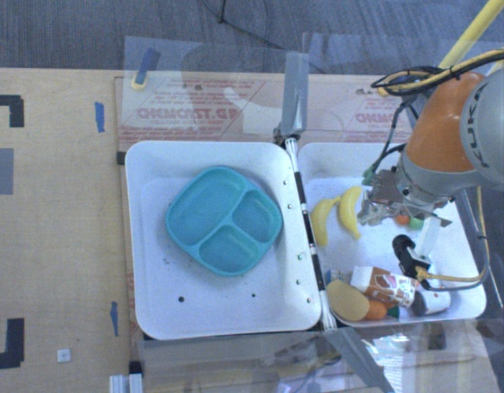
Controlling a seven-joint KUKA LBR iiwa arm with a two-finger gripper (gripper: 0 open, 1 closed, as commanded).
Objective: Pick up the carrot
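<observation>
Arm: grey arm [448, 129] with an orange band, highest in the camera view, reaching in from the right over the right bin [338, 166].
Hand: the hand [385, 211] hangs low over the middle of that bin, just beside the bananas. Whether it is apart or together cannot be told, and nothing can be seen clamped in it.
Carrot: judged to be the orange piece [377, 309] at the front of the right bin. It lies between a tan round piece [348, 300] and a labelled bottle [392, 285], which partly covers it, and it is well apart from the hand.
Doubt: a small orange bit [403, 218] shows right by the hand, too small to name.
Step in hand: getting the hand to the carrot, with the grasp not yet made.
Doing it well: move toward the bin's front edge and come down on the bare orange end. Set the grasp across its narrow width and keep clear of the bottle and the tan piece. Lift slowly, since the bottle may drag along.
Counts: two bins, the left bin [153, 301] holding one teal divided plate [224, 219]. Two bananas, one [321, 221] by the divider and one [350, 211] nearer the hand. One bottle, one tan piece, one carrot and one table [55, 219].
</observation>
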